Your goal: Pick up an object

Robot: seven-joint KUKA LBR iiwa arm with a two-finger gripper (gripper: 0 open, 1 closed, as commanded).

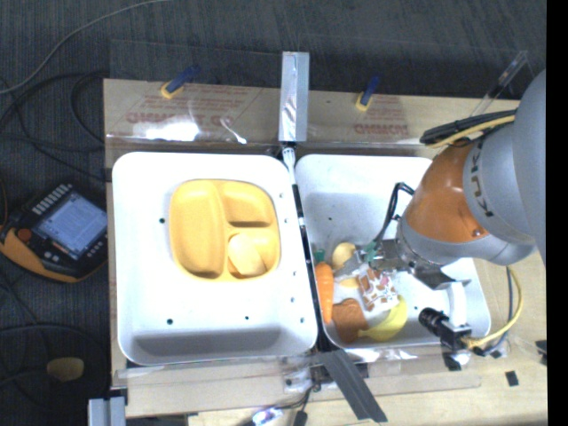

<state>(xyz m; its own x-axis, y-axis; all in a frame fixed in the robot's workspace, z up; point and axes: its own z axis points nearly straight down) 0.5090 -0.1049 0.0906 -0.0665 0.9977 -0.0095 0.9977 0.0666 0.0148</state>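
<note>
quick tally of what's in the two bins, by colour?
Yellow: 3, the divided tray in the left bin; a banana and a small round piece in the right bin
Orange: 1, a carrot
Brown: 1, a lump
White with red print: 1, a packet
Total: 6; the arm hides part of the pile.

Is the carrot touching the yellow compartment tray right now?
Apart. The camera view shows the carrot in the right bin and the yellow tray in the left bin, with both bins' walls between them.
</note>
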